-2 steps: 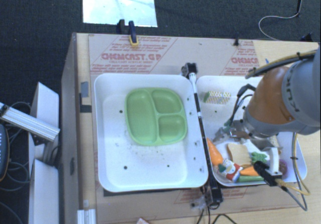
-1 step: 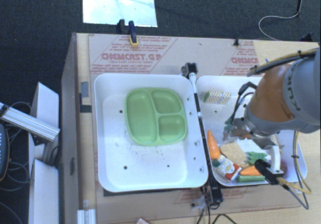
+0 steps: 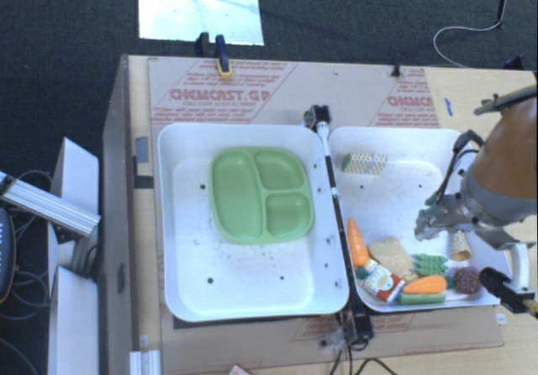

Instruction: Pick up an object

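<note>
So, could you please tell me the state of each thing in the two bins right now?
Green divided plate: flat in the left bin, compartments bare.
Toy carrot: lying against the right bin's left wall.
Orange toy vegetable: lying in the front pile.
Beige toy slice: lying flat.
Patterned block: lying alone near the back.
Gripper: above the right bin.

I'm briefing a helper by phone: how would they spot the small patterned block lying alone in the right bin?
Start at the right bin, the one without the green tray. Near its far-left corner lies the patterned block, pale with coloured specks. It sits alone, far from the toy food piled along the near edge.
</note>
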You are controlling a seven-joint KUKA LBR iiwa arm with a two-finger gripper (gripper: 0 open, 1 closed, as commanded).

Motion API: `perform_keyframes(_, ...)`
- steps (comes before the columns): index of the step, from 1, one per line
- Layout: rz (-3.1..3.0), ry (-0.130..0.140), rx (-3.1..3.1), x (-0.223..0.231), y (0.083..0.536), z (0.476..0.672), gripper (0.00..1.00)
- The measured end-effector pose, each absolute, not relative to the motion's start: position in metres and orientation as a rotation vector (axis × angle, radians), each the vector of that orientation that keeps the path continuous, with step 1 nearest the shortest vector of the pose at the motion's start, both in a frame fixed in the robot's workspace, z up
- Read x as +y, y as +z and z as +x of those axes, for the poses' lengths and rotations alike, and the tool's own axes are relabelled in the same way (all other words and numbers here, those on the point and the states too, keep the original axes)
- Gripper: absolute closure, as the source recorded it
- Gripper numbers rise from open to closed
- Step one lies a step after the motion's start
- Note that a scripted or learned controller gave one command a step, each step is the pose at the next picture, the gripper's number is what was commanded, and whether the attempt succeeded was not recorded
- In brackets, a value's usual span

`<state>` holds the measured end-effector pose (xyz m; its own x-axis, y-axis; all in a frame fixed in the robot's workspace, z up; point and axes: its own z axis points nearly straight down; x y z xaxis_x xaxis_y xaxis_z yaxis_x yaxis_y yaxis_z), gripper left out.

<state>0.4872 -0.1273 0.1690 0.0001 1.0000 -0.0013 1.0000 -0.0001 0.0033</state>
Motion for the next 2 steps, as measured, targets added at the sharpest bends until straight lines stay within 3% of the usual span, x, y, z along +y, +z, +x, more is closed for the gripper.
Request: perform_keyframes(2,2.219,0.002,2.221,-0.139,0.209,0.487,1.00)
